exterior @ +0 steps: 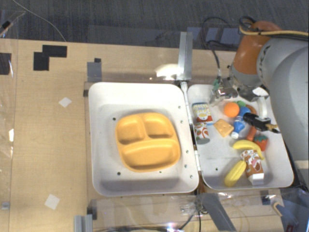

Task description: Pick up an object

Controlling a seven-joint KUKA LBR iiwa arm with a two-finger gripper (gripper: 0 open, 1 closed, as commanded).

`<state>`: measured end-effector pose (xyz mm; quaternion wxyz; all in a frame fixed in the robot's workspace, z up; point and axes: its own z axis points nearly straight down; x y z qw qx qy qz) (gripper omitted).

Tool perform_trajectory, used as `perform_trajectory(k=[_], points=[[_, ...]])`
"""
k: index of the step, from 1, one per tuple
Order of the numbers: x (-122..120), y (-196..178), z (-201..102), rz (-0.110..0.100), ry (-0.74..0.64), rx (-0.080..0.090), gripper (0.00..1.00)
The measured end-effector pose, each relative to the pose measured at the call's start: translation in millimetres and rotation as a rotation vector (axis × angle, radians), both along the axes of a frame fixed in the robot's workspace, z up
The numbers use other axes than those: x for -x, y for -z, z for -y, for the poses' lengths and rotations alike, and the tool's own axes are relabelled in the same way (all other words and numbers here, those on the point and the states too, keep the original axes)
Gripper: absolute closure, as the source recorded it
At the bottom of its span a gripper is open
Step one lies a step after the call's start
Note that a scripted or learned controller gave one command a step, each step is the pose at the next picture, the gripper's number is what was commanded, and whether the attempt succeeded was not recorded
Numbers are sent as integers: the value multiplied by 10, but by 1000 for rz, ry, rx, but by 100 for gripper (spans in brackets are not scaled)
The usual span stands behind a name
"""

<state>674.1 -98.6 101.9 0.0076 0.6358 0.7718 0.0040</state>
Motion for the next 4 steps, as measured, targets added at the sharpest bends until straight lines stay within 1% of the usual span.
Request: perform_trajectory(k=[1,2,3,4], points=[[16,-900,-375,-1,50,-4,100],[37,-857,-356,-9,53,-3,0],[320,-842,-372,-12,-74,-2,0],[1270,-834,-884,-12,33,-5,0]])
